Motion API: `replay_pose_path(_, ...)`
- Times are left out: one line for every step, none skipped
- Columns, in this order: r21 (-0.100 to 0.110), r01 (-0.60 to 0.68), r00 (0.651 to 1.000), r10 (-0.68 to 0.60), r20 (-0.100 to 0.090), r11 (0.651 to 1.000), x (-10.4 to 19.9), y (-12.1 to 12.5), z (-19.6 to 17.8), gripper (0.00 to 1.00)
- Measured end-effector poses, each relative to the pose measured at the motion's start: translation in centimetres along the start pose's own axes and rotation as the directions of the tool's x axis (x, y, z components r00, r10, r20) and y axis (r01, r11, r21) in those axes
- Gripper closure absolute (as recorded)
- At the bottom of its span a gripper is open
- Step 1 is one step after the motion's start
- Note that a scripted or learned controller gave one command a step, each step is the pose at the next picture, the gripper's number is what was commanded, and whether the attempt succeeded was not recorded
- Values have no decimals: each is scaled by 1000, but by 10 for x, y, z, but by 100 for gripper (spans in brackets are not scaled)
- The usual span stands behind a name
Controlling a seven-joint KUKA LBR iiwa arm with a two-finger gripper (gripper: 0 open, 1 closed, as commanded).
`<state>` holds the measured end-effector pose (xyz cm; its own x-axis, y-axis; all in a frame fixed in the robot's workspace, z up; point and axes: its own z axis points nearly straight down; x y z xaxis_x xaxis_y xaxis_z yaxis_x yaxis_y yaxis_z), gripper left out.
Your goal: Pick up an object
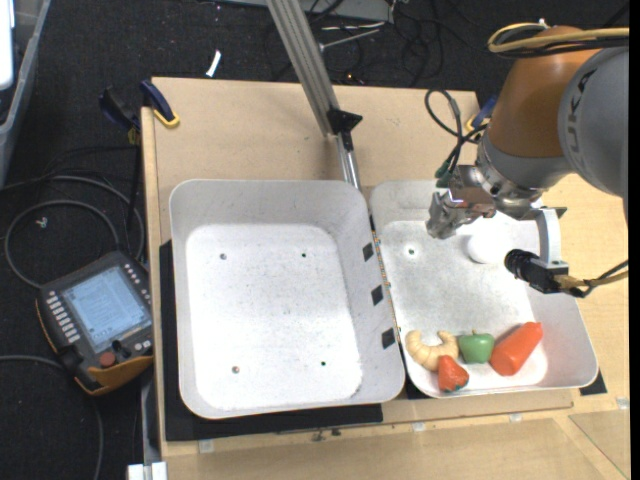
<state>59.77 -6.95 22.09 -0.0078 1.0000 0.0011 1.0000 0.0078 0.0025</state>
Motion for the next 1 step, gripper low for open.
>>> replay_pose_path(0, 1, 1000, -1, -1, 1000, 57, 8, -13, 100)
